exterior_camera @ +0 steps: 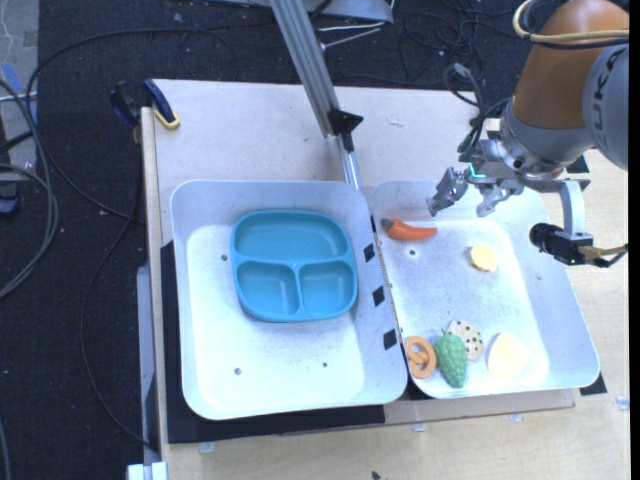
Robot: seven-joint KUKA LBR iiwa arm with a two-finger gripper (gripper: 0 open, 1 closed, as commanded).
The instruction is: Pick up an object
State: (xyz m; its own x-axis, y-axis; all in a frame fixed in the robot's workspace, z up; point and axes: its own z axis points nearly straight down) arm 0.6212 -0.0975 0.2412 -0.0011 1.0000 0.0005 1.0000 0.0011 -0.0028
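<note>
Gripper (468,196) spread wide with nothing between its fingers, hovering over right bin (560,313), orange carrot (411,231) just beside it, blue tray (295,265) well apart.

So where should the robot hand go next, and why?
Probably down and a little left toward the orange carrot. The end effector hangs open above the right bin with nothing between its fingers, and the carrot lies closest, apart from the other toys.

So the count: two white bins, left one (200,368) and right one (560,318). One blue divided tray (295,265). Then six little food items: carrot (410,231), two yellow bits (484,258) (506,354), pretzel (420,356), cookie (466,337), green berry thing (451,359).
</note>
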